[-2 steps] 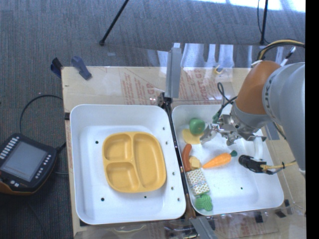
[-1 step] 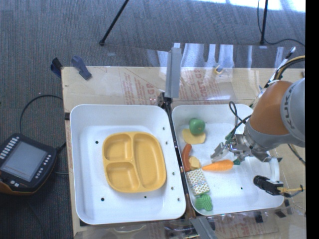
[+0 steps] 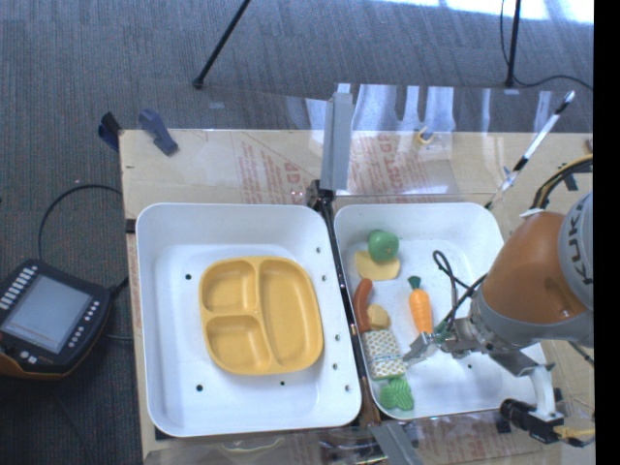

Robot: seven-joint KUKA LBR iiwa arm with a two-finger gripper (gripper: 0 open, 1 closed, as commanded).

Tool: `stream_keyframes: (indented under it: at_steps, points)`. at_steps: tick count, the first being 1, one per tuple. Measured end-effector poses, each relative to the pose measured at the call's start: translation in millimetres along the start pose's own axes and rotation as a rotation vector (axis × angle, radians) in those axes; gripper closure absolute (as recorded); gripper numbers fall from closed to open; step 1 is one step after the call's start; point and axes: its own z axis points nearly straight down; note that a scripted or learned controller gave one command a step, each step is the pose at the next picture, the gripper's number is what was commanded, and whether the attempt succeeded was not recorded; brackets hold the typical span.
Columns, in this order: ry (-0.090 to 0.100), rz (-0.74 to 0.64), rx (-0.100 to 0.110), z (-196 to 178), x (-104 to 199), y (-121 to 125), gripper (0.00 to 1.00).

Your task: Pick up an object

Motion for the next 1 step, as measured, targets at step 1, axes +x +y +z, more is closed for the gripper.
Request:
stream_keyframes:
  at_steps: [1]
  points:
    - [-0.001,0.119,-0.002,-0.8,9.7,63.0,0.0]
